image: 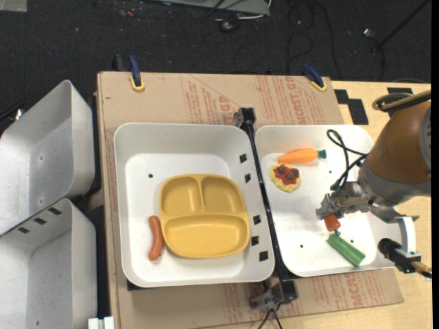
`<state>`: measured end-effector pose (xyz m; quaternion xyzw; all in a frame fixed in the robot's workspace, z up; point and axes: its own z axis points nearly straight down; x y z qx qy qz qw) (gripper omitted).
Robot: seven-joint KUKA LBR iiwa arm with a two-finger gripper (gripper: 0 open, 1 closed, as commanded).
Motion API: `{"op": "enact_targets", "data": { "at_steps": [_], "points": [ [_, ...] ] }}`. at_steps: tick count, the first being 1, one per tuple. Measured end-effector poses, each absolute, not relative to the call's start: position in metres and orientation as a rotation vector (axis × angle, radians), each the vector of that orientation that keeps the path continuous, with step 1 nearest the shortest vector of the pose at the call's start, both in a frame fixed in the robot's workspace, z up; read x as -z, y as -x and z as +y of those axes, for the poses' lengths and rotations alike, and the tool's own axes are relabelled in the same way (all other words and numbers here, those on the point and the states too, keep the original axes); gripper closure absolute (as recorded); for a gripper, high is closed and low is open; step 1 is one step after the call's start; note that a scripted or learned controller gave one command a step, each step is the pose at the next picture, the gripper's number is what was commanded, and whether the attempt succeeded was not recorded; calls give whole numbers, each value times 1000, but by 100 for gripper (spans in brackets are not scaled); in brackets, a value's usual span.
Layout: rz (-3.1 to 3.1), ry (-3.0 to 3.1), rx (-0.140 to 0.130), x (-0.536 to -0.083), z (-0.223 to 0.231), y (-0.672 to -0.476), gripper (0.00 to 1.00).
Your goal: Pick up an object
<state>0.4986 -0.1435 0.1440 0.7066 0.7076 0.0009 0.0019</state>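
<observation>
In the left bin (130, 184) a yellow divided plate (204, 215) is taking up the middle of the floor, and a sausage (156, 238) is lying just beside the plate's left edge, toward the bin's near-left corner. Neither is being touched.

In the right bin (312, 134) a carrot (300, 156) is resting near the far wall, with a small pizza-like toy (287, 177) just in front of it. Nearer the bin's near-right corner a green stick-shaped piece (346, 248) is lying at a slant on the floor.

The arm (405, 153) is leaning in over the right edge of this bin, and the gripper (334, 211) is hanging low between the pizza toy and the green piece. A small red-orange object (332, 223) is showing right at its tip, touching or nearly touching it. It is too small and shaded to say whether it is clamped or merely lying underneath, and how wide the gripper stands cannot be told.

The pick therefore seems to be at the grasping stage: the approach looks done, while a sure hold and the lift out of the bin are not yet evident.
</observation>
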Motion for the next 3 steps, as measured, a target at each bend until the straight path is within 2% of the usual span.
{"op": "enact_targets", "data": {
  "at_steps": [2, 3],
  "points": [
    [2221, -2212, -5, -258, -134, -493, 100],
    [2230, -2216, -1, -243, -85, -494, 100]
  ]
}}
